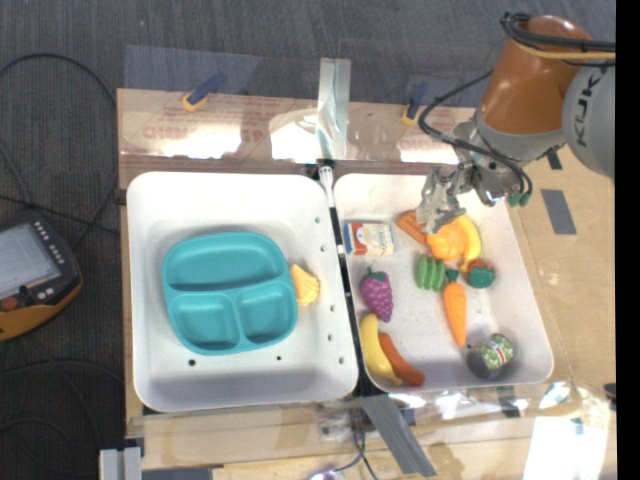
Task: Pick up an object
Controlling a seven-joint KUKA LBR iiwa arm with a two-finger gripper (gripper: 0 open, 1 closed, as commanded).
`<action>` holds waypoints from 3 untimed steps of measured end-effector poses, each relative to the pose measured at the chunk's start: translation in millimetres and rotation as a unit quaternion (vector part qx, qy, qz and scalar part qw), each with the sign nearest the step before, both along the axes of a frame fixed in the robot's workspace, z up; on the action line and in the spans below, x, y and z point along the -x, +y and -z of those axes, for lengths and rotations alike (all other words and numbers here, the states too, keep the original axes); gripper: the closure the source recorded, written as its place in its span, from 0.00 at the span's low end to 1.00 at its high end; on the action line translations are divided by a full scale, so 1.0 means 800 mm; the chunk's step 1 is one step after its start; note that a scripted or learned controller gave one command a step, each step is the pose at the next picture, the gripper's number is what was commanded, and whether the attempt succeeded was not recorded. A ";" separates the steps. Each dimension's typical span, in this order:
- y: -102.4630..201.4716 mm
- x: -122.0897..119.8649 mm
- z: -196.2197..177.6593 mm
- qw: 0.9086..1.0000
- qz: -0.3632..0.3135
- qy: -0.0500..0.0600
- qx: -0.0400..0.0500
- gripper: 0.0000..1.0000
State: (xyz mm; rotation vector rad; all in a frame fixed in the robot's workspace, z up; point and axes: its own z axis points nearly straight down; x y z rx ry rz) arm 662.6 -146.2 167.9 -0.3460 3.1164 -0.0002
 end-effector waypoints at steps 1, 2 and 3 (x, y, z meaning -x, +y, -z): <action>0.000 0.000 0.000 1.000 0.000 0.000 -0.001 0.00; -0.018 0.100 0.097 0.999 -0.038 -0.003 0.001 0.00; -0.053 0.193 0.096 0.999 -0.047 -0.003 0.002 0.00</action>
